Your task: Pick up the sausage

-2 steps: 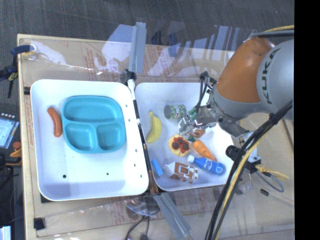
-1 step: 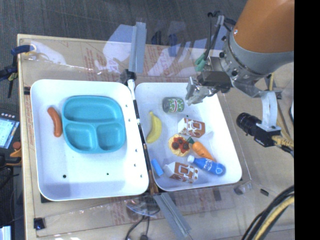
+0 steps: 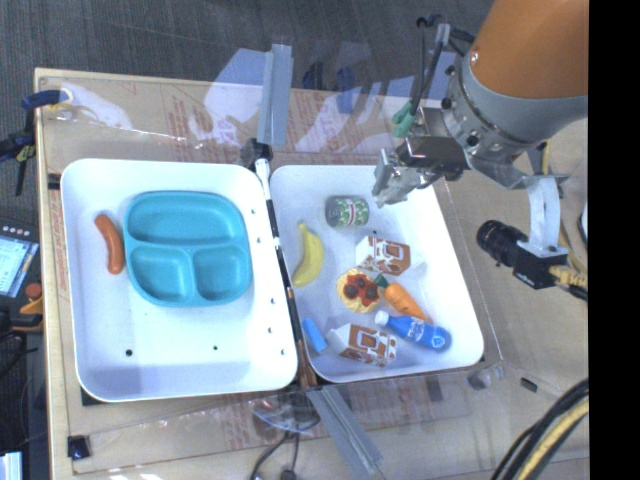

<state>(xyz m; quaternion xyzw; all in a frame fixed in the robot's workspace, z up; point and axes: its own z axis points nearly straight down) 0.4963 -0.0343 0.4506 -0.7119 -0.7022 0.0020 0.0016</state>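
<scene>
The sausage (image 3: 109, 242) lies by the left edge of the left bin (image 3: 90, 358), beside the blue tray (image 3: 190, 245). The gripper (image 3: 388, 190) hovers over the right bin (image 3: 462, 313), holding nothing.

**Arm pose**

Arm (image 3: 530, 48) comes in from upper right, orange band at top, grey wrist below it angled down-left. Claw (image 3: 388, 190) hangs at the wrist's lower-left end, tips pointing down and left. Nothing visible between the tips. Too small and blurred to read more detail on the claw.
</scene>
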